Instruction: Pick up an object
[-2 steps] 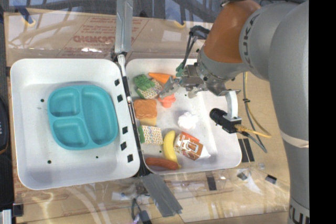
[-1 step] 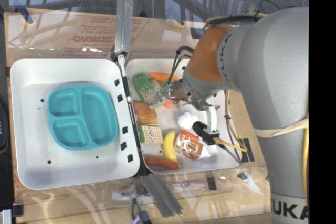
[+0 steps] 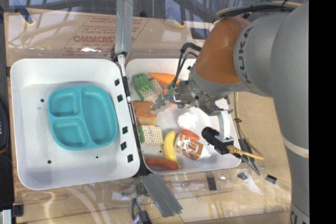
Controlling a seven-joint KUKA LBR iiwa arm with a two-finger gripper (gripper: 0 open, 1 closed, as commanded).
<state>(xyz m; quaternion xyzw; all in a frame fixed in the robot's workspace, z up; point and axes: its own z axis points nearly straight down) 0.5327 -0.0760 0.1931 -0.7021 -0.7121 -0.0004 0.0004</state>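
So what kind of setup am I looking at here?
Likely a robot lab picking bench: two white bins, one with a teal divided tray, the other with toy food like a banana, under the arm.

On the bench, two bins sit side by side: the left bin [image 3: 21,113] has a divided tray [image 3: 81,115] lying in it, and the right bin [image 3: 231,161] carries a crowd of play food. In that right bin the carrot [image 3: 161,78] lies at the far side with the leafy piece [image 3: 140,83] just left of it, the bread [image 3: 145,111] nearer along the left wall, then the waffle [image 3: 152,135], and the sausage [image 3: 161,163] against the near wall. The banana [image 3: 169,146] lies right of the waffle with the can [image 3: 190,146] just beside it, and my arm [image 3: 247,55] reaches over the bin's right half, hiding what I think is a wrapped item beneath.
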